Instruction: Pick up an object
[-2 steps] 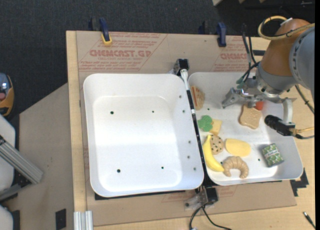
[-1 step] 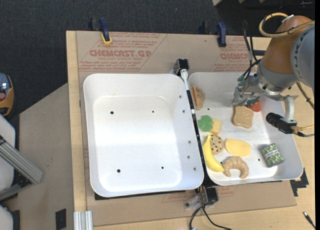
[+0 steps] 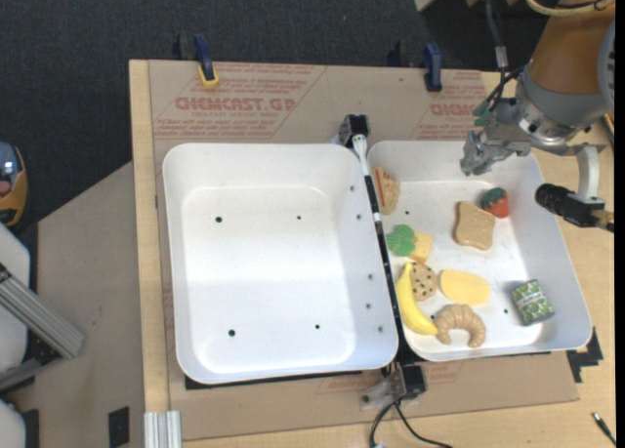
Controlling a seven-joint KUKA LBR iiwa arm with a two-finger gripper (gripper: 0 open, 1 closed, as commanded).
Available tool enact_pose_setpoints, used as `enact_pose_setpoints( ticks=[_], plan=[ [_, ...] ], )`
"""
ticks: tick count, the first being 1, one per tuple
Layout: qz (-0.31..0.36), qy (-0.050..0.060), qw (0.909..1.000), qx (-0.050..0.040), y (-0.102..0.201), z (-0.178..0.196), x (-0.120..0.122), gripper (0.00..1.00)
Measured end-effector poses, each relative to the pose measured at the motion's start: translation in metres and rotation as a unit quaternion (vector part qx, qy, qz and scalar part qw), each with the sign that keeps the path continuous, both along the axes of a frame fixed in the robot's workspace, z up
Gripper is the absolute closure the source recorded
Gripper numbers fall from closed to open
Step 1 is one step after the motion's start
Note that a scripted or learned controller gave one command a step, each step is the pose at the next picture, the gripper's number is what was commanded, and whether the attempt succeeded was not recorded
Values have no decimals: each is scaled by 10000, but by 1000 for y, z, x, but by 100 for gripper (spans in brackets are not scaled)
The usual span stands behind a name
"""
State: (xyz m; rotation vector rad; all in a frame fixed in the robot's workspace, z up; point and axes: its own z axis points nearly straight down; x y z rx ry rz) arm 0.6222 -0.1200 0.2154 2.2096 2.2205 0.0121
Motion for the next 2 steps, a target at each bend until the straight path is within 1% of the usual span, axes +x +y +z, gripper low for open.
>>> enact_pose_setpoints(
  ticks=[1,2],
  plan=[
    [-5,-52,10000,-14,22,221,37,100],
    [-48,102,9999,8,-10,145,-27,100]
  ],
)
